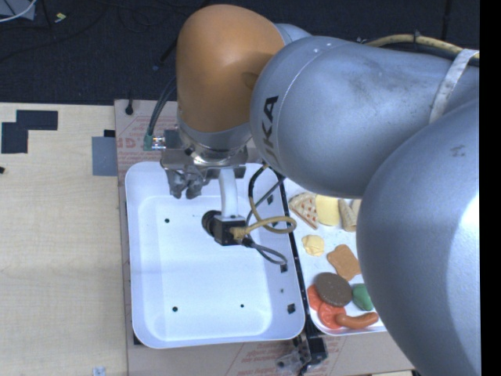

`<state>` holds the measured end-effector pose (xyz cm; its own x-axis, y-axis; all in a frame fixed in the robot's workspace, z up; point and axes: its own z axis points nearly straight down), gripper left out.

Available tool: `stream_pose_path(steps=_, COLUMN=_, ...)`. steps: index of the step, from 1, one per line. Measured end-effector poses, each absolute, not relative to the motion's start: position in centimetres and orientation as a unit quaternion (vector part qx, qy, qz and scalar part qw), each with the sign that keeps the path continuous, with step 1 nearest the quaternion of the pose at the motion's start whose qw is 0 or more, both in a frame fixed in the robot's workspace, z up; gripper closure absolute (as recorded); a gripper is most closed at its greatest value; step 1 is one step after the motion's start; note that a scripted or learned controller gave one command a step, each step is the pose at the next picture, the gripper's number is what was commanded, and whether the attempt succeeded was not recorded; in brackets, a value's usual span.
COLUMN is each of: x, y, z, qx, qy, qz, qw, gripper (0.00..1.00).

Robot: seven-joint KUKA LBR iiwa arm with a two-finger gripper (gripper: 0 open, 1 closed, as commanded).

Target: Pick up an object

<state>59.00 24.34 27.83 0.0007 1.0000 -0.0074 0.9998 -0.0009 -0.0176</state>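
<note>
Your gripper (186, 183) is hovering over the far end of the left bin (156, 304). The wrist is hiding it, so you cannot tell whether it is open or closed. The objects are lying in the right bin (315, 266), well apart from it. I'd suggest carrying it across and aiming for the small yellow piece (313, 245), which seems less crowded than the brown disc (334, 288).

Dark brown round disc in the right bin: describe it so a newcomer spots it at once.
Go to the right-hand white bin, the one holding toy food. Near its lower end in view lies the dark brown round disc, between an orange toast-shaped piece and red pieces. It is the only dark, round item there.
</note>
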Motion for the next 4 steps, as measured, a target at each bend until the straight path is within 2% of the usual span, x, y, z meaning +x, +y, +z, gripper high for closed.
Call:
stream_pose_path(steps=1, x=59.3, y=24.3, z=28.9, qx=-0.708, qy=-0.706, qz=0.0013, qw=0.001, gripper=0.0)
stream_pose_path(steps=2, x=59.3, y=24.2, z=29.9, qx=-0.709, qy=-0.705, qz=0.0021, qw=0.001, gripper=1.0)
stream_pose_path(steps=3, x=59.2, y=24.3, z=35.4, qx=-0.707, qy=-0.707, qz=-0.0012, qw=0.0, gripper=1.0)
stream_pose_path(steps=4, x=57.8, y=24.3, z=39.3, qx=-0.707, qy=-0.707, qz=-0.0009, qw=0.0, gripper=1.0)
